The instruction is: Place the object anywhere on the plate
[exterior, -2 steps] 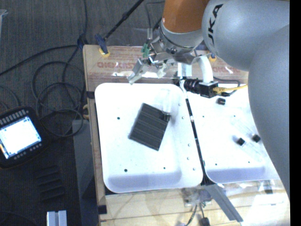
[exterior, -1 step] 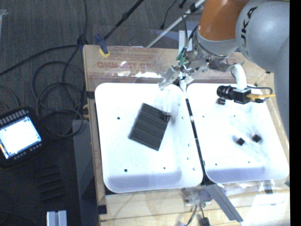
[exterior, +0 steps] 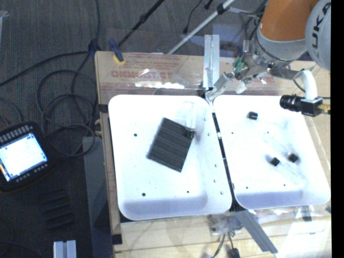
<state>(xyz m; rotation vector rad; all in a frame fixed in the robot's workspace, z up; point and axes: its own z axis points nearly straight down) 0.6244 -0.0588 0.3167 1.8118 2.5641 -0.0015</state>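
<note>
A dark ribbed rectangular plate [exterior: 171, 144] lies tilted in the middle of the left bin [exterior: 129, 187]. A small black piece [exterior: 190, 134] rests at the plate's upper right corner. Just above it sits a pale translucent object [exterior: 187, 113], hard to make out against the white bin. My gripper [exterior: 238, 78] hangs at the back of the bench, above the far edge where the two bins meet. It is well away from the plate, and I see nothing held in it. Above it is the grey wrist with its orange band [exterior: 290, 4].
The right bin [exterior: 317, 187] holds three small black pieces, at the back [exterior: 252, 115] and in the middle [exterior: 274, 161] [exterior: 293, 157]. A grey upright post [exterior: 211, 58] stands behind the bins. A black camera [exterior: 298, 103] juts in at the right.
</note>
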